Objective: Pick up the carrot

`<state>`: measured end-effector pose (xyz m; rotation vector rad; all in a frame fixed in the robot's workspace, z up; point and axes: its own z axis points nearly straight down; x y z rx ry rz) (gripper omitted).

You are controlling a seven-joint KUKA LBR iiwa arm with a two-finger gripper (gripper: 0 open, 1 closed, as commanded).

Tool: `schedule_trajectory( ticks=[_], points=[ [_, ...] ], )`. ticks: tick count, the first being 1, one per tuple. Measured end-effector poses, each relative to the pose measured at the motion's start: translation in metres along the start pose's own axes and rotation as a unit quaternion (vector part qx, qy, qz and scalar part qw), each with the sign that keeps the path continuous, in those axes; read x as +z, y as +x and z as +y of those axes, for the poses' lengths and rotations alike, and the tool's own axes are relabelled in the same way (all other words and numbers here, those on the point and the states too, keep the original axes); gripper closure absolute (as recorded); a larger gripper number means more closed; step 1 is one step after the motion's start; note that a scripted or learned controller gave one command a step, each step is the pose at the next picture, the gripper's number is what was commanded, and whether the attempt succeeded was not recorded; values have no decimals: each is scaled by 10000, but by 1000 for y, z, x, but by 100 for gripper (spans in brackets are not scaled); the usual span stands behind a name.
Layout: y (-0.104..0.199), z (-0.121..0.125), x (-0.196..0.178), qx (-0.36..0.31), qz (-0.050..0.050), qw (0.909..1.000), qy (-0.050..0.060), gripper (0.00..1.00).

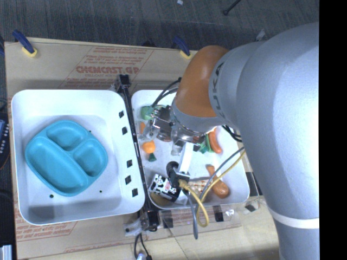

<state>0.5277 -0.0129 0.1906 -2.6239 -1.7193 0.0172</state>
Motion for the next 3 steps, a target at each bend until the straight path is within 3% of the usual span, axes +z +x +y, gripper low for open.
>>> schedule_trajectory(
  ticks=[1, 2, 3],
  points=[
    [0, 0, 0, 0, 0, 10000, 0, 0],
    [-82, 29, 100, -297, 21, 9996, 13, 0],
    [-79, 29, 89, -387, 23, 9992, 39, 100]
  ],
)
